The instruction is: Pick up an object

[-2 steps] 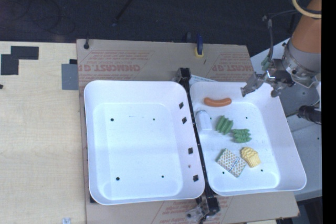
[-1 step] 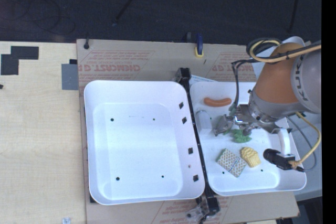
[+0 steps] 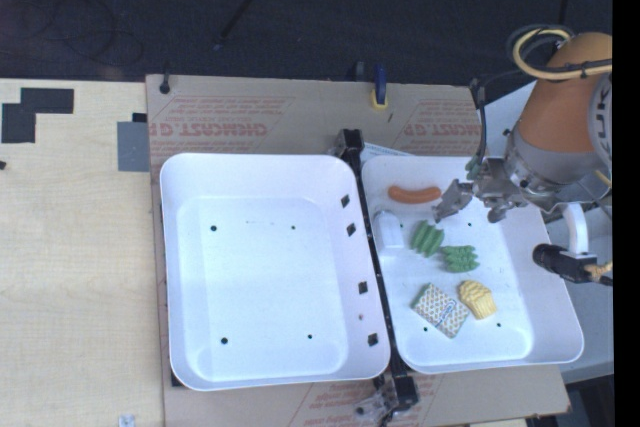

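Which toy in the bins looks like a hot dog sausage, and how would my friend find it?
Look in the right-hand white bin, the one the grey and orange arm reaches over. Near its far edge, just left of the pincer, lies the sausage. It is the only long orange-red toy; its neighbours are green, yellow or checkered.

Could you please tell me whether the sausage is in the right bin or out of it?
In it: the sausage lies on the floor of the right bin, near its far edge.

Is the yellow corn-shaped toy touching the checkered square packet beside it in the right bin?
Apart. The camera view shows a thin strip of white bin floor between the yellow corn-shaped toy and the checkered square packet.
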Controlling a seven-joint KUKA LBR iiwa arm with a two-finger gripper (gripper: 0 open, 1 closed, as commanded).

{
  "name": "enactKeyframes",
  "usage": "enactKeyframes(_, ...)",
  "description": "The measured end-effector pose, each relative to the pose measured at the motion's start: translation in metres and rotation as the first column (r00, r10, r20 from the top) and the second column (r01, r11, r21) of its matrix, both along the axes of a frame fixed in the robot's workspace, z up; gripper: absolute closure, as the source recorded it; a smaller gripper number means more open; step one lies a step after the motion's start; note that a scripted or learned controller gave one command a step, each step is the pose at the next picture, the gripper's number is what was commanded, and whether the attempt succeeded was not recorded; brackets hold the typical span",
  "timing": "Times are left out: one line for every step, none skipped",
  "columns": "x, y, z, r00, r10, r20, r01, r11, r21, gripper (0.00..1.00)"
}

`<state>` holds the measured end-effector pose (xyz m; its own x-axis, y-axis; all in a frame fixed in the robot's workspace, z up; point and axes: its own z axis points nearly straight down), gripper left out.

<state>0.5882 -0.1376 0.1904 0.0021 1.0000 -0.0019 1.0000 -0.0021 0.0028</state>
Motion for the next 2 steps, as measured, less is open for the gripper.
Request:
enactKeyframes(0.01, 0.016, -0.086, 1.0, -0.001, 0.002, 0.001, 1.0, -0.001, 0.0)
enactKeyframes(0.026, -0.01, -0.103, 1.0, 0.002, -0.005, -0.002, 1.0, 0.001, 0.0)
